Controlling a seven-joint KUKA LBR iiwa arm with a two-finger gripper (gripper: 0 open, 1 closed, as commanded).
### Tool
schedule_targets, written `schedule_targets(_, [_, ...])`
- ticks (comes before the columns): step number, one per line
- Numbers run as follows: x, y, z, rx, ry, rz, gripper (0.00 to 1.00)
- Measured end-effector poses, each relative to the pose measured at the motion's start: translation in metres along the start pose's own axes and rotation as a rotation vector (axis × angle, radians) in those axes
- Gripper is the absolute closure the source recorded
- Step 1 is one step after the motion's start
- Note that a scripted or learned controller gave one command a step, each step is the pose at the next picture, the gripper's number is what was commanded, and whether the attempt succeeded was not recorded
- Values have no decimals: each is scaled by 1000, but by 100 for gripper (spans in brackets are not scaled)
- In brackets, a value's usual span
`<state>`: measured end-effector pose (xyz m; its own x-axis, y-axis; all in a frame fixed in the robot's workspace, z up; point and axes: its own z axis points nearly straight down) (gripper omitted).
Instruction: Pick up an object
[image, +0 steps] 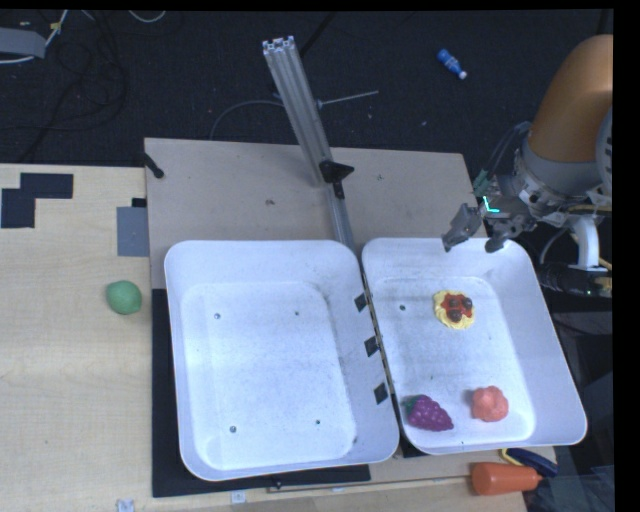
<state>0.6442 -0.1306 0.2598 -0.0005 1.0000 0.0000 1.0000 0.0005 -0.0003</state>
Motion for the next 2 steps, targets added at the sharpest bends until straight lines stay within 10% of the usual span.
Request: schedule_targets(2, [4, -6, 45, 4, 1, -1, 0])
